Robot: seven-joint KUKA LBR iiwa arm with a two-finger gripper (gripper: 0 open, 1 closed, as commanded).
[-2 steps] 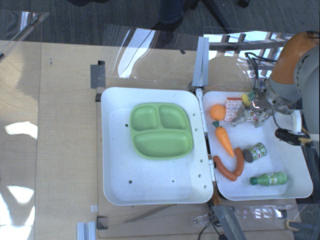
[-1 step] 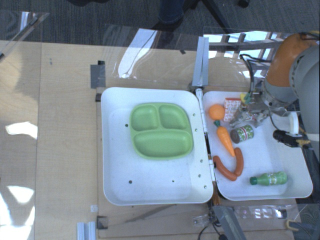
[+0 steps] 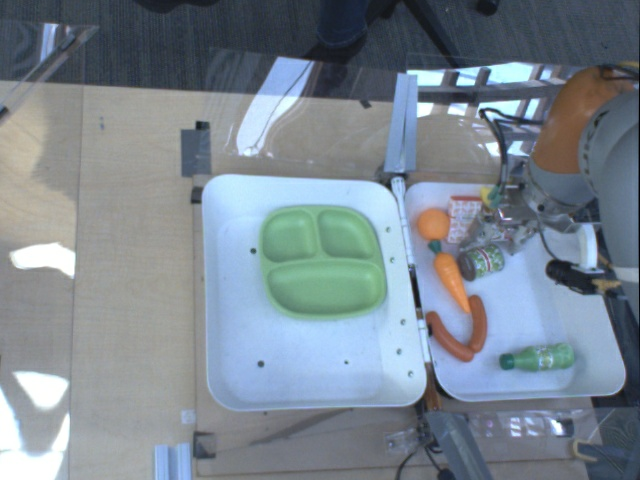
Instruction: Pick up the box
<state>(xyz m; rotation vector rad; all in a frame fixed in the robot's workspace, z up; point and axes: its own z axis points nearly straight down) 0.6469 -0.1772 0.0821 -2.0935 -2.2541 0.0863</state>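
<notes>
The box (image 3: 462, 216) is a small white and red carton lying flat at the back of the right bin (image 3: 590, 368), just right of an orange ball (image 3: 433, 225). My gripper (image 3: 497, 220) hangs low over the bin right beside the box's right edge, partly covering it. A small can (image 3: 483, 261) with a green label lies just below the gripper. The view does not show anything held.
In the right bin also lie a carrot (image 3: 452, 280), a curved red sausage (image 3: 462, 334) and a green bottle (image 3: 538, 357) near the front. The left bin (image 3: 235, 368) holds a green divided plate (image 3: 322, 261). The arm's grey body and orange band (image 3: 580, 118) rise at the right.
</notes>
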